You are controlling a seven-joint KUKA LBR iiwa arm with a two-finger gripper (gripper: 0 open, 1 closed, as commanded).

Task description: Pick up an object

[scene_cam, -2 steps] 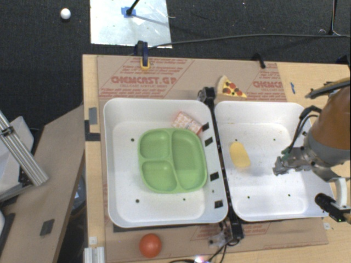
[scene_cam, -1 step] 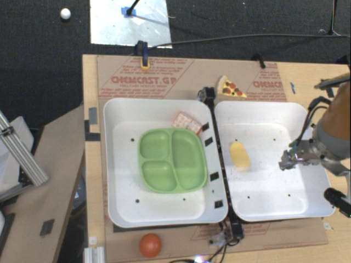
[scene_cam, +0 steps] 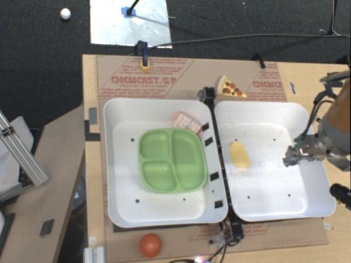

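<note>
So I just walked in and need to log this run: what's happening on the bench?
A robot arm reaches in from the right, with its gripper low over the right bin, near that bin's right side. Nothing shows between its fingers. A yellow object lies apart from it, by the bin's left wall. The left bin holds a green divided plate and a small pink packet. A pizza-slice toy and an orange ball lie outside the bins.

The arm (scene_cam: 337, 125) runs off the right edge — hand (scene_cam: 290, 158) detail too blurred.

Pale yellow object (scene_cam: 239, 154) lies in right bin (scene_cam: 285, 204).
</note>
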